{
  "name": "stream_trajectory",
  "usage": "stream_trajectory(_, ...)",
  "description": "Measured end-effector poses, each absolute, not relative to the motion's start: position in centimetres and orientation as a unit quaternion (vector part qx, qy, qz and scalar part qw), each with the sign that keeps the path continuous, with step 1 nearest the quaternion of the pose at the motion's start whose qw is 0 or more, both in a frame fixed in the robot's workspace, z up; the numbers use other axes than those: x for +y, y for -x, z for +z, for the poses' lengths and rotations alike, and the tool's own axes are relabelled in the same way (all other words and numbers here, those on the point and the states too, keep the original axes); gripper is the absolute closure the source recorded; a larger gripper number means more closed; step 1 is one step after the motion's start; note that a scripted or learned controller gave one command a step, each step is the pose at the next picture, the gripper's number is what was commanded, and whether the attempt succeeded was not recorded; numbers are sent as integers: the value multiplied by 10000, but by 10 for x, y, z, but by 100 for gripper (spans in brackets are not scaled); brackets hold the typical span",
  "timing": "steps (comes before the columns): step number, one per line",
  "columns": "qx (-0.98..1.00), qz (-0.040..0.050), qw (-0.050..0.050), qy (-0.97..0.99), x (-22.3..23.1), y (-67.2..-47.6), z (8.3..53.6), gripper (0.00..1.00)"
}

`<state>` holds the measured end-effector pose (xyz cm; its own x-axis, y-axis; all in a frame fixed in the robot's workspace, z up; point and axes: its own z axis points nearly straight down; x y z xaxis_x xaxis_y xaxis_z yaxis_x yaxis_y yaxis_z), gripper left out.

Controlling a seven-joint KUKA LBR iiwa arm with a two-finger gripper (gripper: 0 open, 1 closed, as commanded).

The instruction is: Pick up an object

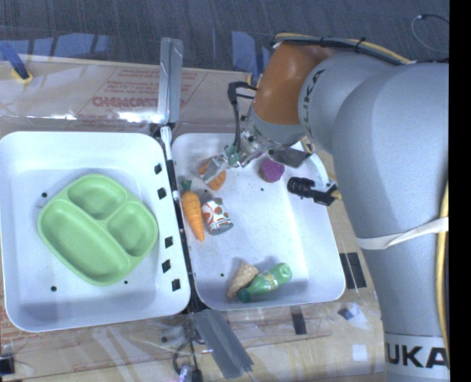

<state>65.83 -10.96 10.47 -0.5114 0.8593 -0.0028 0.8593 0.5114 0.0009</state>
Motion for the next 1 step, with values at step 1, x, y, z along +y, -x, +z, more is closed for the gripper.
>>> stream_trajectory(1,8192,-1,2,-5735,-53,-657,193,100)
